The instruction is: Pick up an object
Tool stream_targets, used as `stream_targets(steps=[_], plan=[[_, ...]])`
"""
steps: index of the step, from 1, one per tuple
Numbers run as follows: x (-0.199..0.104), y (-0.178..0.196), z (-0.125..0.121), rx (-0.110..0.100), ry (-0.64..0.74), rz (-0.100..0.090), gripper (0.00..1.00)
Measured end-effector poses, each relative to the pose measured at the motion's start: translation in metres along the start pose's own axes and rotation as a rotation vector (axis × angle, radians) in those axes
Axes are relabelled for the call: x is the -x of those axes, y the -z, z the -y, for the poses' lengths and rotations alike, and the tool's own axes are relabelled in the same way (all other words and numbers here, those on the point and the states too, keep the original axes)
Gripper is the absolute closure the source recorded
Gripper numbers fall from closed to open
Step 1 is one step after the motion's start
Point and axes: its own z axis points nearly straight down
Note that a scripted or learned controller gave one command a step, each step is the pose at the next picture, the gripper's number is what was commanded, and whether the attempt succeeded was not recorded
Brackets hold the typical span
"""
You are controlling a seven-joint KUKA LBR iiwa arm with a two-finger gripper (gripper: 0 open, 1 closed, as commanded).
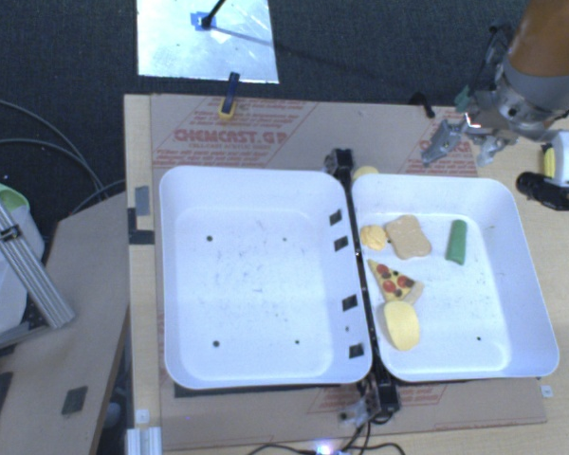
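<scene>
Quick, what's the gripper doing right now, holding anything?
Gripper: above the far rim of the right bin, nothing seen between its fingers; open or closed cannot be told.

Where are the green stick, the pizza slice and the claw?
green stick (456, 241), camera view, middle of its length
pizza slice (395, 282), camera view, on the red topping
claw (440, 148), camera view, between its fingertips
</scene>
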Motion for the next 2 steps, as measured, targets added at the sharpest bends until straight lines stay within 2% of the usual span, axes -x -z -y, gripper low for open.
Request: stream_targets(steps=[1, 2], plan=[[-0.079, -0.1, 0.044, -0.013, 0.007, -0.005, 0.0], [-0.143, -0.093, -0.01, 0.005, 0.008, -0.003, 0.0]])
